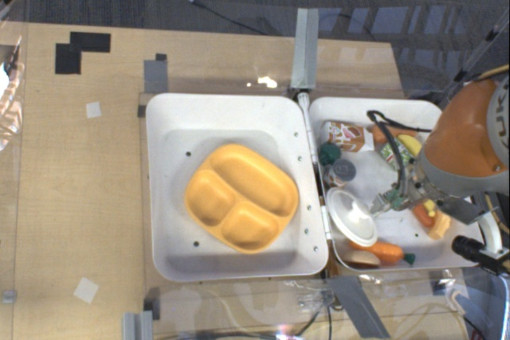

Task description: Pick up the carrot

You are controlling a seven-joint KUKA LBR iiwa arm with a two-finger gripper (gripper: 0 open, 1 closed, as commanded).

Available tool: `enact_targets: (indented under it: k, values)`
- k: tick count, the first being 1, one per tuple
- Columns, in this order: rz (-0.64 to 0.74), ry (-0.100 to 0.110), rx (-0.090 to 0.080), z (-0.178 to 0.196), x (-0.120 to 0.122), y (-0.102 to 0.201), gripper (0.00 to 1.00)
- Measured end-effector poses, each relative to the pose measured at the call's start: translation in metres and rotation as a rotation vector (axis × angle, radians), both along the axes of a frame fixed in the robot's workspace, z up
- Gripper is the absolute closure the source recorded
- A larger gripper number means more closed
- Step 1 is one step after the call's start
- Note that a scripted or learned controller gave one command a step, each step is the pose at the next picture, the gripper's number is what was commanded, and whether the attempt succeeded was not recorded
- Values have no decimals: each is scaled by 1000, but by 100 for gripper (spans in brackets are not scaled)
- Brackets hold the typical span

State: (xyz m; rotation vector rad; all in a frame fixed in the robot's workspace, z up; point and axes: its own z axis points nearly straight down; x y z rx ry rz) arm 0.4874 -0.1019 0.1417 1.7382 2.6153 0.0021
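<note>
The carrot [388,252], orange with a green end pointing right, lies flat along the near wall of the right bin [362,112]. A pale slice [364,257] touches its left end. My gripper [388,201] hangs over the middle of the right bin, a short way behind the carrot in this view and just right of a white bowl [353,217]. Nothing shows in its grasp. The grey arm with its orange band [470,135] covers the bin's right side.
The left bin [171,123] holds a yellow divided plate [241,196]. The right bin also contains a labelled can [346,135], a green item [329,153], a grey cap [344,170], a yellow-green piece [408,144] and an orange-yellow toy [435,219].
</note>
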Motion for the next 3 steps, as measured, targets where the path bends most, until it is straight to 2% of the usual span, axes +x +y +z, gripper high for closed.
enact_targets:
  k: [1,2,3]
  values:
    - [24,-13,-8,-23,8,9,100]
    - [-312,-4,-1,-13,15,-20,100]
    - [-164,-7,-4,-22,2,6,100]
